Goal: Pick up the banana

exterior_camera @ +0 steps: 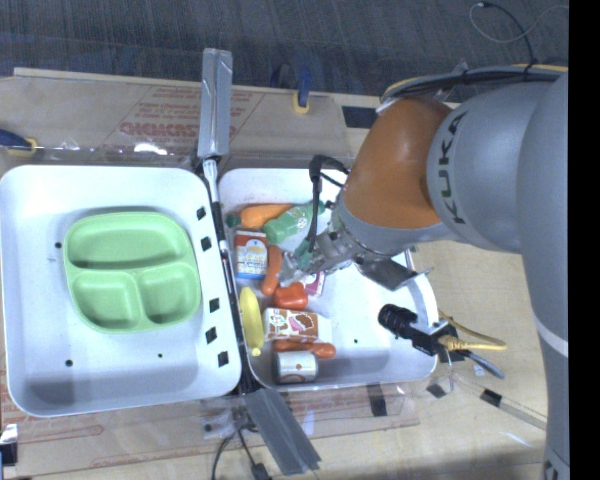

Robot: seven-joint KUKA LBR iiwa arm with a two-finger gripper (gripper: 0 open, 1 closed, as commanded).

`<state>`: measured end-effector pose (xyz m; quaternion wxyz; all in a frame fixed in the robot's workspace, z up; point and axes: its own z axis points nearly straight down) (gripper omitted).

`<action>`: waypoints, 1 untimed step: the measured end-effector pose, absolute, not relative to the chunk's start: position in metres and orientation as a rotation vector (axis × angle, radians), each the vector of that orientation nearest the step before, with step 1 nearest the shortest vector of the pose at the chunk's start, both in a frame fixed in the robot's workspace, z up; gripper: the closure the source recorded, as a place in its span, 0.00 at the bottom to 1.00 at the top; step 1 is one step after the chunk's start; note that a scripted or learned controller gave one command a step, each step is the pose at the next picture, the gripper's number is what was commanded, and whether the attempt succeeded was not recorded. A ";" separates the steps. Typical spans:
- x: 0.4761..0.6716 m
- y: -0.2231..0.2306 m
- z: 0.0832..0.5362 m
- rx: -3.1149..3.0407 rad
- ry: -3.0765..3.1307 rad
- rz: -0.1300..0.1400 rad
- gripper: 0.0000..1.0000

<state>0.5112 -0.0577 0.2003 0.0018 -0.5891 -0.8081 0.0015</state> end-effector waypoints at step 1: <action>0.481 -0.081 0.250 -1.564 -2.727 0.000 1.00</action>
